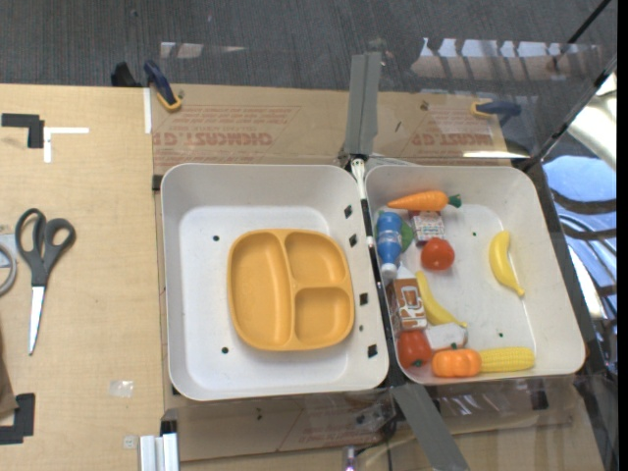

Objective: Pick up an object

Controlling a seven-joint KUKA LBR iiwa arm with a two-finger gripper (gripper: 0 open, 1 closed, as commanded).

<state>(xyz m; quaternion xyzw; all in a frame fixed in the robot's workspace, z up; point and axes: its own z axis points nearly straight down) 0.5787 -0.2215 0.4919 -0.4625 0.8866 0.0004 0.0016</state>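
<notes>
The right bin (545, 263) holds several toy foods. A carrot (417, 201) lies at its far side, with a small red and white box (428, 226) and a red tomato (438, 254) just below it. A blue bottle (389, 240) lies along the bin's left wall, above a brown packet (407, 304). One banana (505, 261) lies alone on the right and another banana (437, 305) rests beside the packet. At the near edge sit a red piece (413, 346), an orange (456, 363) and a corn cob (505, 359).
The left bin (186, 263) holds a yellow divided plate (291, 289). Scissors (39, 253) lie on the wooden bench at far left. Blue clamps (162, 84) (496, 110) hold the cardboard behind the bins. A grey divider bar (361, 106) runs between the bins.
</notes>
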